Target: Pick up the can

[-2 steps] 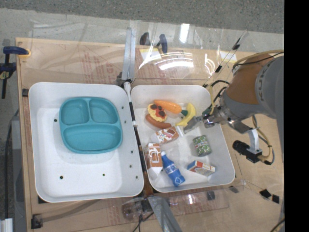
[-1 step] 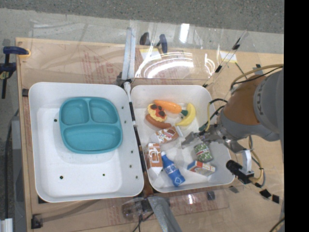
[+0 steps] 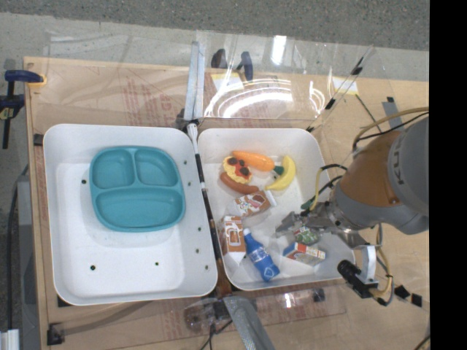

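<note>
- Camera view, taking the right bin [image 3: 315, 146] as the landmark: the arm comes in over its right wall, and the gripper [image 3: 300, 223] sits low over the bin's lower right part, among the toys there.
- Whether the gripper is spread or pressed together — I cannot tell; the metal parts blur into the clutter beneath.
- The can [image 3: 304, 252] seems to be the small red and white thing lying on its side near the bin's lower right corner, just below the gripper. Its shape is too small to be sure of.
- Other things in that bin: a blue bottle [image 3: 260, 258] at the lower middle, a banana [image 3: 284, 173] and a carrot [image 3: 253, 159] toward the top.
- Left of the right bin, the second bin bears a teal divided plate [image 3: 136, 188].
- Progress, as I judge it: the reach is made, but nothing shows the can lifted — grasp and lift remain.
</note>
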You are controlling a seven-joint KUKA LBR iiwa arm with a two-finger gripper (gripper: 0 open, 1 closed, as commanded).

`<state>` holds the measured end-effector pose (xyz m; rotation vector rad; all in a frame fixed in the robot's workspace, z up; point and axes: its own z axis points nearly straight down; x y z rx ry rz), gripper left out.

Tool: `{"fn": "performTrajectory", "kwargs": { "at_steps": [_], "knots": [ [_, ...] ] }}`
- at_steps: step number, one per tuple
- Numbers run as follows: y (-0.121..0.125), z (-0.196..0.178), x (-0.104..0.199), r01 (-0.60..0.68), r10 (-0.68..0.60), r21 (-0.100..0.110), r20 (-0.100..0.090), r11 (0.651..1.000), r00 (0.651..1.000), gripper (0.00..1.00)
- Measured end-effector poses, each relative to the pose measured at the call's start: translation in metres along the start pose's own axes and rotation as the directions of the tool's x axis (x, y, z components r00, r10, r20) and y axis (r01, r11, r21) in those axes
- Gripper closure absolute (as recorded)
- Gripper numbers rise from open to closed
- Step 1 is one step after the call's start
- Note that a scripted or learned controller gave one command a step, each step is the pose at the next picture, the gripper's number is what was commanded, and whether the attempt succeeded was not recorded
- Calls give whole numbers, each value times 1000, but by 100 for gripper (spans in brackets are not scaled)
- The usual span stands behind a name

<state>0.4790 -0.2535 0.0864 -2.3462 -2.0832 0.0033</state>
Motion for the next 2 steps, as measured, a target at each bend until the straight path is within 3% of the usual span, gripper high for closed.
{"fn": "performTrajectory", "kwargs": {
  "at_steps": [1,2],
  "knots": [
    [-1,-10,-2,1,-1,1,2,1000,1000,100],
    [6,-106,26,-13,13,-3,1,1000,1000,100]
  ]
}}
